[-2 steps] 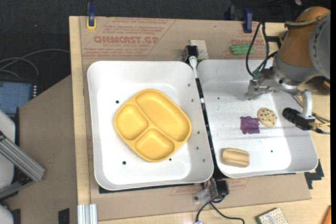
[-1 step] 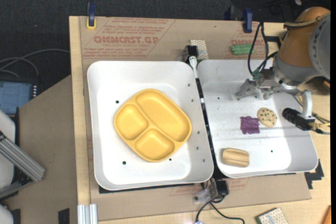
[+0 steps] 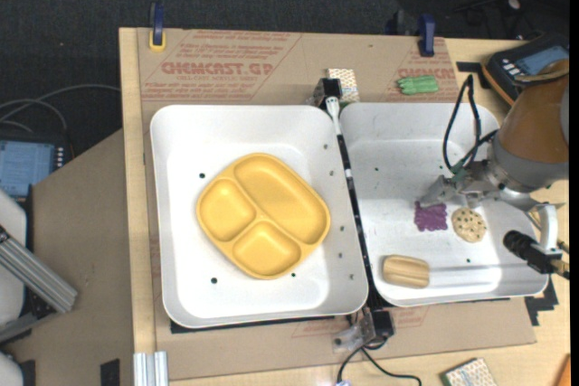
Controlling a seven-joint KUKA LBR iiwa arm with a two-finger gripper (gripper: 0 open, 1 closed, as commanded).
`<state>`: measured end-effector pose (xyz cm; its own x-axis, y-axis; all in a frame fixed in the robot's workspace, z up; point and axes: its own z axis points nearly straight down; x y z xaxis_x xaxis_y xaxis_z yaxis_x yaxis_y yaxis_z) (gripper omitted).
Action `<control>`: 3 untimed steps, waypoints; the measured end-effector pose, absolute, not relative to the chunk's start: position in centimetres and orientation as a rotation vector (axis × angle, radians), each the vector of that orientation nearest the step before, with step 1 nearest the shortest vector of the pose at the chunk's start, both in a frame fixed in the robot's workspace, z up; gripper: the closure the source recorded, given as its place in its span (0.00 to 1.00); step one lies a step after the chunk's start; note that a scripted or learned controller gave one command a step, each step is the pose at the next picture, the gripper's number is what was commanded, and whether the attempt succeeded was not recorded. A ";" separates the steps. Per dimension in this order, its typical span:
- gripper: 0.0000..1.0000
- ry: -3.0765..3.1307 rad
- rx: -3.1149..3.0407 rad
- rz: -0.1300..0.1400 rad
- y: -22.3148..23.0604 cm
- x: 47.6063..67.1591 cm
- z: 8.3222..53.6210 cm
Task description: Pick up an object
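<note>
Over the right bin [image 3: 398,145] on the counter [image 3: 226,68], the hand [image 3: 450,192] is lowered just above a purple object [image 3: 431,216]; whether it is released or clenched cannot be told. A cookie [image 3: 469,224] lies just beside, a bread roll [image 3: 405,271] nearer the front rim, its long axis left-right.

Counting two white bins [image 3: 172,221] [image 3: 380,127], one yellow divided plate [image 3: 262,214], one purple piece [image 3: 431,216], one cookie [image 3: 469,224], one tan roll [image 3: 405,271].
</note>
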<state>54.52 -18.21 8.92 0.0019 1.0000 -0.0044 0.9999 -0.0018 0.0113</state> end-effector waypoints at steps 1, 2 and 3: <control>0.00 2.221 2.217 0.003 -14.5 55.1 8.7; 0.00 2.221 2.213 0.005 -14.0 61.0 8.6; 0.00 2.221 2.214 0.005 -12.6 65.6 8.5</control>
<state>65.65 -12.63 8.53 -0.0033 1.0000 -0.0017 1.0000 0.0033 0.0065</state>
